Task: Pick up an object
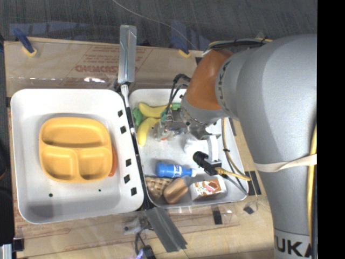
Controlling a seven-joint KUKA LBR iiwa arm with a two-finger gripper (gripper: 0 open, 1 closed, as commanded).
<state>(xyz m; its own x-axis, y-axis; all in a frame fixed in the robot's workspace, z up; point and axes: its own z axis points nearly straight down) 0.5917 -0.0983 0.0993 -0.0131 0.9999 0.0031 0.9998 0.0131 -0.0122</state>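
Observation:
The right bin (235,196) holds several objects. A yellow banana (143,124) lies along its left wall, with a small green item (173,107) beside it. A blue bottle (173,170) lies on its side toward the front. In front of the bottle sit a brown rounded object (175,190), a tan ridged piece (155,185) and a small printed carton (208,188). My gripper (166,127) is low in the back half of this bin, just right of the banana. The grey arm and orange band (207,85) hide the bin's back right part.
The left bin (27,107) carries a yellow divided plate (76,147). A metal bar (127,58) stands at the back between the bins. Black clips line the shared wall (129,155). A black cable (229,171) runs over the right bin's front right.

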